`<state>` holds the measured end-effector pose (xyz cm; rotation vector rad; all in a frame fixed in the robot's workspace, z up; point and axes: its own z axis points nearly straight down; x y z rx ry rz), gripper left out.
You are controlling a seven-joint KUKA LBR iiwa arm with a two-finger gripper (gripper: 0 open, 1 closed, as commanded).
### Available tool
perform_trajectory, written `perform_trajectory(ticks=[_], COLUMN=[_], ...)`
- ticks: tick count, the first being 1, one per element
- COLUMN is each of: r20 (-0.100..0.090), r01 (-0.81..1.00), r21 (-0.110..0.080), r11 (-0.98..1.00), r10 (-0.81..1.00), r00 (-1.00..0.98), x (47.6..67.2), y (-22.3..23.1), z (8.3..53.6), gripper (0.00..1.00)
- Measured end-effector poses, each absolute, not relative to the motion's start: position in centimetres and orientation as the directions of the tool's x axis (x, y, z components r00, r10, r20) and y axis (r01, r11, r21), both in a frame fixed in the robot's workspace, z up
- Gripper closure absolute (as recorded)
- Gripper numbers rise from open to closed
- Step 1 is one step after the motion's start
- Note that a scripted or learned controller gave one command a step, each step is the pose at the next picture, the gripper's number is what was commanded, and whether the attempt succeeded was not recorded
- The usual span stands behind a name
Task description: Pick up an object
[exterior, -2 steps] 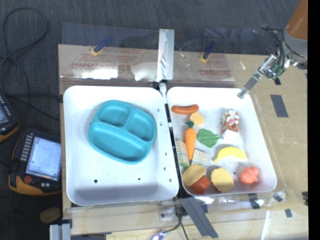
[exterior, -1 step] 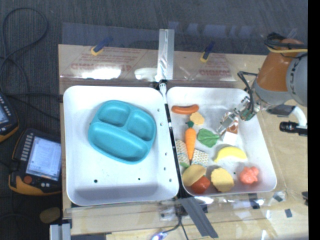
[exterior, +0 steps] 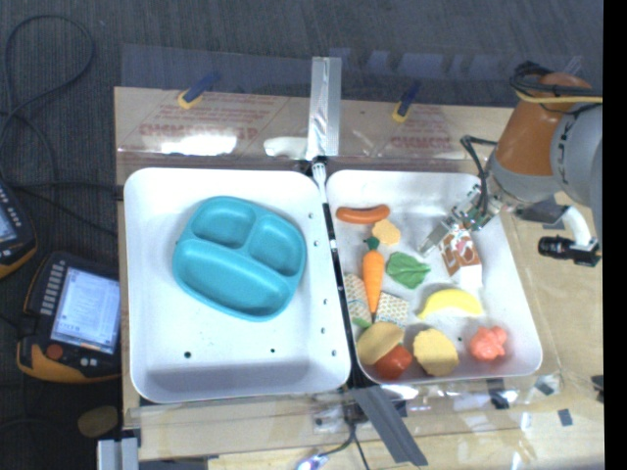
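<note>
The right bin holds several toy foods: a sausage, a carrot, a green leaf, a yellow wedge, a pink-red piece and a red-and-white packet. My gripper reaches down into the back right part of this bin. It hangs just above and beside the red-and-white packet. The view is too small to tell whether it touches the packet. The orange band of the arm sits above the bin's far right corner.
The left bin holds a blue divided plate. A brown bun, a tan piece and a red piece crowd the right bin's front. A handheld pendant lies left of the bench.
</note>
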<state>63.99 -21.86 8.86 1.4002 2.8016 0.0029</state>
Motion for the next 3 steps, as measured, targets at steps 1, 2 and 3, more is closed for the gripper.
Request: perform_trajectory(ticks=[1, 2, 3], r20=[-0.013, -0.017, -0.005], r01=[0.799, 0.325, 0.317], r21=[0.009, 0.002, 0.002], r11=[0.601, 0.946, 0.948], r10=[0.799, 0.325, 0.317], r00=[-0.601, -0.945, -0.948], x=[64.2, 62.7, 58.3], y=[-21.8, -22.3, -22.0], z=[10.1, 9.2, 17.2], gripper=[1.00, 1.00, 1.00])
